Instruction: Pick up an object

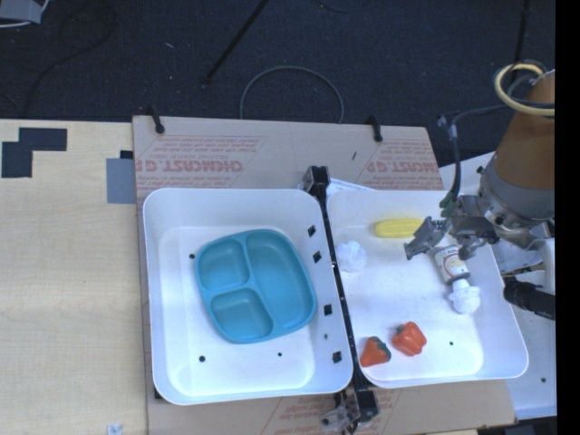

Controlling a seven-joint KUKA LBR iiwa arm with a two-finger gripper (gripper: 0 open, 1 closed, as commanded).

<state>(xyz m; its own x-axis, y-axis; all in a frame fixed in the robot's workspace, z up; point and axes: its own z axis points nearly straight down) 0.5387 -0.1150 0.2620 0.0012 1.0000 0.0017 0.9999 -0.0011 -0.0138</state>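
Observation:
My gripper hangs over the upper right of the right bin, its two dark fingers spread apart, so it is open. Just below it a small bottle with a brownish label lies in the bin, its white end pointing toward the front. The top of the bottle sits right under the fingers, and nothing is lifted. A yellow piece lies to the gripper's left. A red pepper and an orange-red piece rest near the front.
A small white crumpled lump sits by the divider between the bins. The left bin holds a blue divided plate. Cardboard lies under both bins; cables hang at the right.

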